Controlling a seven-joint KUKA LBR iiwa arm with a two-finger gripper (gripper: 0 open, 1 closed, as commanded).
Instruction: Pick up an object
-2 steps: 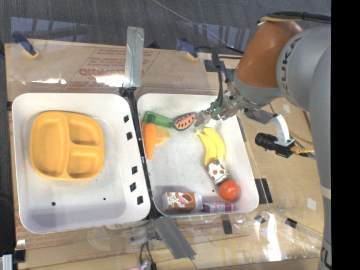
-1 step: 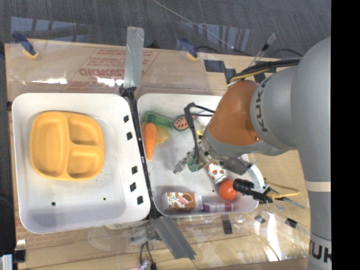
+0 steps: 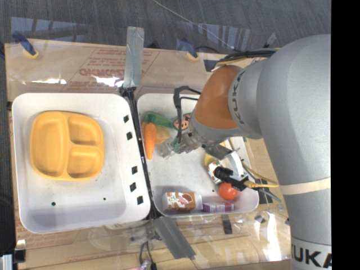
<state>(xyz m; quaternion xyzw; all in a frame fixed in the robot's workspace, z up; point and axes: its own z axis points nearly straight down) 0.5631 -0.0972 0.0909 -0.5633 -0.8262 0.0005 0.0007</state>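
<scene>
Arm (image 3: 292,122) w/ tool (image 3: 175,146) beside carrot (image 3: 149,139), right bin (image 3: 185,179).

Dark grey ribbed carpet floor (image 3: 73,4) across the top, behind the bench. Brown cardboard sheet (image 3: 73,66) under clear plastic film, glare patches on it, printed red text. Strip of grey tape (image 3: 134,55) running up from the seam between bins. Blue tape tabs (image 3: 25,44) at cardboard corners. Thin white cable (image 3: 169,11) crossing carpet. Even overhead light.
</scene>
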